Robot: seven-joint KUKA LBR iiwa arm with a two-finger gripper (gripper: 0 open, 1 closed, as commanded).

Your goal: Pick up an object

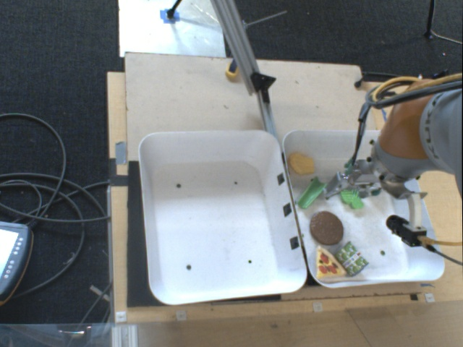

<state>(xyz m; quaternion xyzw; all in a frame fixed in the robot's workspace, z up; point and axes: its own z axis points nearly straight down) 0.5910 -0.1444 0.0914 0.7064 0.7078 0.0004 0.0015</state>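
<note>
Green block lies just left of the tool, whose finger state I cannot tell.

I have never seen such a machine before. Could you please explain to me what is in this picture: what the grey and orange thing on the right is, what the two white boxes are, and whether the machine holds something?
The picture is taken by one fixed camera above a bench, looking down at a slant. The grey and orange thing is a robot arm reaching in from the right. At its end is a gripper with two fingers for picking things up.

The two white boxes are shallow bins. The right bin holds small toy-like objects: a yellow piece, a green piece next to the gripper, another green piece under it, a brown disc, a pizza slice and a green patterned block. The left bin lies beside it.

I cannot tell whether the gripper holds anything; it sits low over the green pieces.
</note>
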